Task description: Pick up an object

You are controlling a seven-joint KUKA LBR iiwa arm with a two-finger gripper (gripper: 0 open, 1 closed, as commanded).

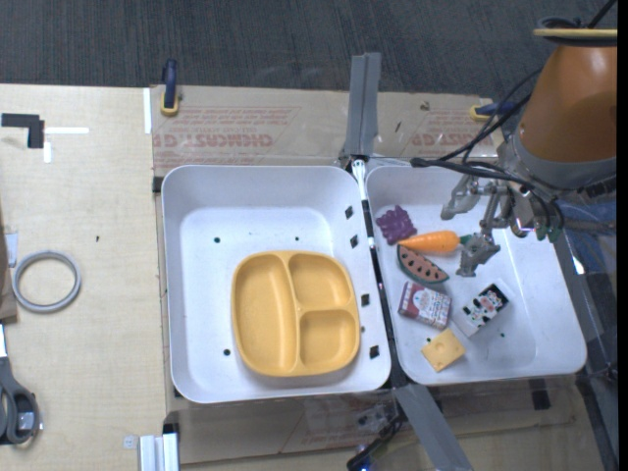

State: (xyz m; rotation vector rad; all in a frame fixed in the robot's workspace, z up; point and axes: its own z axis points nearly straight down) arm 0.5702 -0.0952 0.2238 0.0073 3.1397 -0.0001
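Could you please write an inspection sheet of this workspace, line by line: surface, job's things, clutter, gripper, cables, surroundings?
Surface: light wooden bench bearing two white bins; left bin, right bin.
Job's things: all in the right bin: purple grapes, carrot, watermelon slice, red carton, black-and-white carton, cheese wedge.
Clutter: yellow divided plate in the left bin; grey tape ring and scissors on the bench at far left.
Gripper: gripper low over the right bin, just right of the carrot; nothing seen between its fingers.
Cables: black cables run along the arm.
Surroundings: dark carpet behind; blue clamp at the bench's back edge.
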